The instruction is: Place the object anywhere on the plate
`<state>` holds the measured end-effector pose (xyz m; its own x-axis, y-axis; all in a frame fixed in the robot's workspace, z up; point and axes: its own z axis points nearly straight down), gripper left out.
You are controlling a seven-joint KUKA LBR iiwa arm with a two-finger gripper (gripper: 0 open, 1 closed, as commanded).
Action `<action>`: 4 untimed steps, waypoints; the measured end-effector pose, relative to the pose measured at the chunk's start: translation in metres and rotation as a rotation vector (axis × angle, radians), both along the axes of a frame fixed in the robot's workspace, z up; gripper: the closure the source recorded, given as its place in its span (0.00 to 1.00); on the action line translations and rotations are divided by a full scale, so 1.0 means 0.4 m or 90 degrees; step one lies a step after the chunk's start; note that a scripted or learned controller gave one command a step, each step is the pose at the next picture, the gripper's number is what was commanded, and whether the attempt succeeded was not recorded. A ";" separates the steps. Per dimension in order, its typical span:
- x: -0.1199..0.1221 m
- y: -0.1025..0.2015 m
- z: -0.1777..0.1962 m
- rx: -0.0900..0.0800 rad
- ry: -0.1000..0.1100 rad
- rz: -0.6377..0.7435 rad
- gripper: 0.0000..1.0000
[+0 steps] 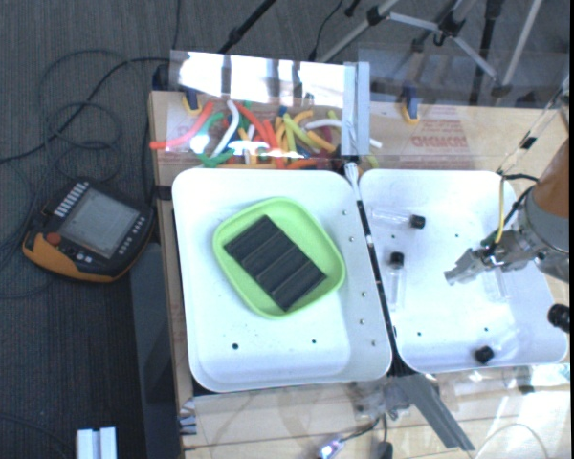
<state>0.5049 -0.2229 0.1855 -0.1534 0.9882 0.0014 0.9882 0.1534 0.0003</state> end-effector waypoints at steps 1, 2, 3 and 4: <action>-0.052 0.135 -0.127 0.000 0.001 0.061 1.00; -0.050 0.138 -0.106 0.002 0.002 0.062 1.00; -0.048 0.143 -0.085 0.004 0.002 0.063 1.00; -0.047 0.147 -0.065 0.005 0.002 0.064 1.00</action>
